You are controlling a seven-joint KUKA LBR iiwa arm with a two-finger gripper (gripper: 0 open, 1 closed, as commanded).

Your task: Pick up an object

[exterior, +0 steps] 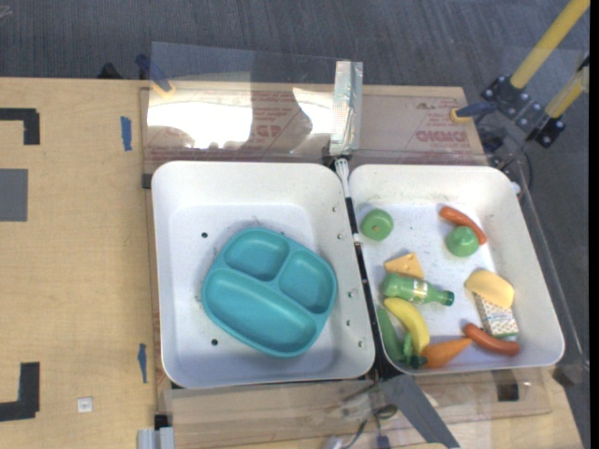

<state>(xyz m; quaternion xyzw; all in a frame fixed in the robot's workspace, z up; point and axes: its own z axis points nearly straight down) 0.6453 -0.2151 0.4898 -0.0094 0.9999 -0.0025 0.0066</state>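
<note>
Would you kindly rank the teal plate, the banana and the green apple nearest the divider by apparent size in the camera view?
1. Teal plate, by far the largest.
2. Banana.
3. Green apple, smallest.

Readable text is scarce. Red print runs across the cardboard sheet (pixel 412 129) behind the bins at 12 o'clock, under the clear plastic panel (pixel 253 101) — upside down and washed out by glare, can't make out the words. One patch of it sits at roughly 1 o'clock, another near 11 o'clock. The small patterned box (pixel 499 319) in the right bin (pixel 538 279), about 4 o'clock, carries print too — too small to read. No legible numbers or signs.
</note>
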